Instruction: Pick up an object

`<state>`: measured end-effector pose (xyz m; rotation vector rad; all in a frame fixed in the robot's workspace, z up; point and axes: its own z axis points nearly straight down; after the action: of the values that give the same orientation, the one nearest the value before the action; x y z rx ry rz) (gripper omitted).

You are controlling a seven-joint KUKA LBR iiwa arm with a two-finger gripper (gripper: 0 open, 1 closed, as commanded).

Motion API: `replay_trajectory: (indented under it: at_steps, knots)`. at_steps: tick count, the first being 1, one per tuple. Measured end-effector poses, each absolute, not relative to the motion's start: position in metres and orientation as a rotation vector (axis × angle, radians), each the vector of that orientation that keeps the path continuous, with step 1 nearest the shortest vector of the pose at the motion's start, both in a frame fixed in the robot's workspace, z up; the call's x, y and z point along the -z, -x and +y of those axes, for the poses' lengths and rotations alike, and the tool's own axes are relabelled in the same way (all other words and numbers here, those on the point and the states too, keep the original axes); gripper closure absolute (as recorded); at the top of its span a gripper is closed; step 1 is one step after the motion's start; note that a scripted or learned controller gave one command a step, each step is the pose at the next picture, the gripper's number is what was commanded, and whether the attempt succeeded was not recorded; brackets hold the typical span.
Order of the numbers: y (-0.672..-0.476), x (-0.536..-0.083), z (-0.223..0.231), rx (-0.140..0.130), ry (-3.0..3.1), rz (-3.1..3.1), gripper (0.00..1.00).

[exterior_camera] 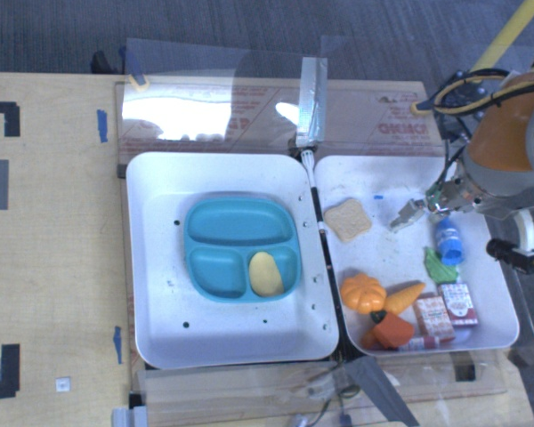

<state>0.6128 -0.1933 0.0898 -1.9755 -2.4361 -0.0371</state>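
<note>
nearest the lens, along the lower edge of the right bin [507, 327], you had a crowded cluster: an orange block [392, 332], two small cartons [446, 310] side by side, a carrot [403, 296] and a small pumpkin [363, 292] touching it. a green piece [440, 267] lay just above the cartons, with a blue bottle [448, 241] above that. a slice of bread [348, 220] lay alone near the bin's upper left, well apart from the cluster.

in the left bin [151, 238] sat a blue divided tray [236, 225], with a yellow potato-like piece [265, 274] in its lower right compartment.

your gripper [411, 213] hung over the right bin, between the bread and the bottle, reaching in from the right under the orange-banded wrist. its metal fingers [404, 216] appeared parted, with nothing between them, though the detail was small. it touched no object that could be made out.

judgement: the step in hand was the approach; no object had been secured. the bread and the bottle were the nearest candidates. the next move called for you to centre the jaws over one of them, descend to the bin floor and close. the bread looked flat and low, so a grip across its edges would be needed; the bottle might roll.
</note>
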Motion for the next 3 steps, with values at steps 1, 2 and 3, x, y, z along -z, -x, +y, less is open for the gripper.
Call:
replay_trajectory:
  at_steps: [1,2,3]
  knots:
    - [-0.572,-0.091,-0.198,0.048,1.960,-2.447,0.00]
    - [-0.565,-0.091,-0.199,0.048,1.925,-2.479,0.00]
    - [-0.524,-0.090,-0.192,0.024,1.846,-2.553,0.00]
